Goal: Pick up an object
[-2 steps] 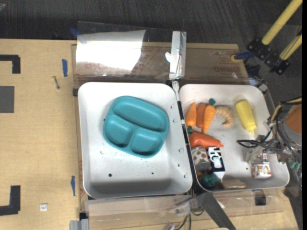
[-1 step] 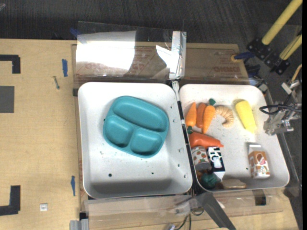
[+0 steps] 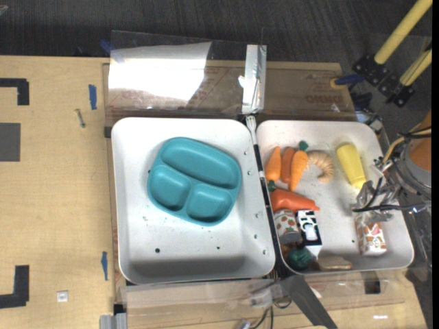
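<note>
Objects for picking lie crowded in the right bin (image 3: 343,130): three carrots (image 3: 288,166) by the left wall, a pale shell-like piece (image 3: 322,164) beside them, a yellow cylinder (image 3: 350,163) toward the far right, a small carton (image 3: 372,238) near the front right corner, and a can (image 3: 287,226) with a black-and-white box (image 3: 309,226) at the front left. The left bin (image 3: 137,252) bears a teal divided tray (image 3: 194,179). The arm enters at the right edge, and its pincer (image 3: 372,199) hangs over the right bin between the yellow cylinder and the carton, just above the carton's top. Whether its fingers stand apart or together cannot be told, as dark cabling and metal overlap there. Nothing is seen between them.

Step in hand, by judgement: the approach, with the pincer placed over a target and no grasp yet made. The carton appears the nearest candidate. The next move calls for a descent centred on one item and a closure across its narrow side. The bin wall and the cylinder are near enough to foul a finger.
</note>
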Robot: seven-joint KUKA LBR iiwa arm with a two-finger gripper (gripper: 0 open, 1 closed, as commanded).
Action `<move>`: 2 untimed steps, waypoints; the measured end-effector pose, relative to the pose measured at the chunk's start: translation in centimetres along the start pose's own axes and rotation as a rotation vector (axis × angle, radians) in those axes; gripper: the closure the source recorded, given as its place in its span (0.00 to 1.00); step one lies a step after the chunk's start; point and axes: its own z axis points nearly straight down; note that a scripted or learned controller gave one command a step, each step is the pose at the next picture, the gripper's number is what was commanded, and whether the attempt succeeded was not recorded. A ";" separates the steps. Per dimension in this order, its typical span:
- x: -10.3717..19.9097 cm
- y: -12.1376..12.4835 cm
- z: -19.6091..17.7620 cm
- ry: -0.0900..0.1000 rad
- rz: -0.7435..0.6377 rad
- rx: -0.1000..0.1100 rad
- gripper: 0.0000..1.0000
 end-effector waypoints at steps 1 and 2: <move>-1.1 0.2 -0.5 -0.028 -0.008 0.010 0.00; -0.9 0.7 0.7 -0.035 -0.017 0.009 0.00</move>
